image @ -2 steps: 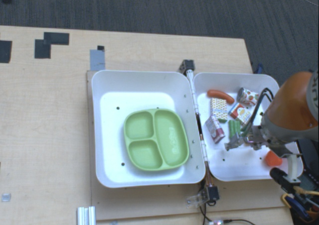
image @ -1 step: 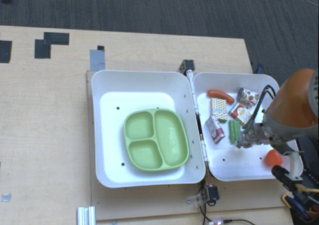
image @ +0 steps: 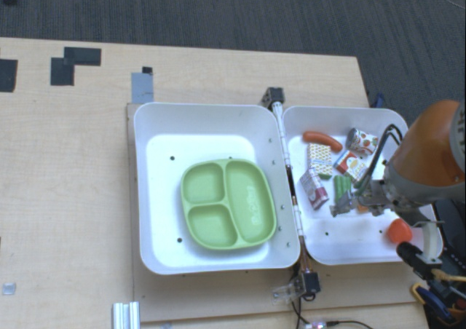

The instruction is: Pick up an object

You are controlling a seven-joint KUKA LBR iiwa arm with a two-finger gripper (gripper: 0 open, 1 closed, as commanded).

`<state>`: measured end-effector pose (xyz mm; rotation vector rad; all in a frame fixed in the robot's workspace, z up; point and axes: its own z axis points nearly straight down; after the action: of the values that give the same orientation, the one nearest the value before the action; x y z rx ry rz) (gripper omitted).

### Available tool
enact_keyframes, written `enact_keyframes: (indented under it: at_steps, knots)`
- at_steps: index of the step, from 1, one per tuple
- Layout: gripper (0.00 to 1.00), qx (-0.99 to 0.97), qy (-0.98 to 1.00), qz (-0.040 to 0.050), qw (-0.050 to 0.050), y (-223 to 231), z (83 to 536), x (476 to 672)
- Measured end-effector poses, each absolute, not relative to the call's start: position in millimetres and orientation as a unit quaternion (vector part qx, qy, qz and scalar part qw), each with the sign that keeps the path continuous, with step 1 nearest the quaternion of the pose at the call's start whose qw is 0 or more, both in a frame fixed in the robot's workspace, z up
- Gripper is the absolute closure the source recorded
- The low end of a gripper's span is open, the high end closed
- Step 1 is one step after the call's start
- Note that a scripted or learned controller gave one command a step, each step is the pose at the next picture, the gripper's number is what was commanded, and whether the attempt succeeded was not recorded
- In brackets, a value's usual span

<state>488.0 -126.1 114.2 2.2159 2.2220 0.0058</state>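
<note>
Right bin (image: 342, 247) – holds a red sausage-shaped piece (image: 322, 139) at the far side, small printed packets (image: 319, 155), a green piece (image: 342, 188) and an orange piece (image: 398, 231) near the right. The tool (image: 348, 206) hangs over the bin's middle, just beside the green piece; its state cannot be told. Left bin (image: 156, 175) – holds a green divided plate (image: 228, 204) on the tabletop (image: 65, 196)

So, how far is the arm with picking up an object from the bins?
Done: the grey arm with its orange band has reached into the right white bin. In hand: its gripper sits low beside the green stick-shaped item; I see nothing clearly between its fingers. Left: grasping and lifting something. The red sausage-shaped toy, the small packets and the green divided plate in the left bin lie untouched.
</note>
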Motion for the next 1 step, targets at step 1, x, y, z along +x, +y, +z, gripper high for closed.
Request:
enact_keyframes:
  at_steps: [1]
  knots:
    - [0.00, 0.706, 0.708, 0.0018, 0.003, -83.6, 86.7, 488.2]
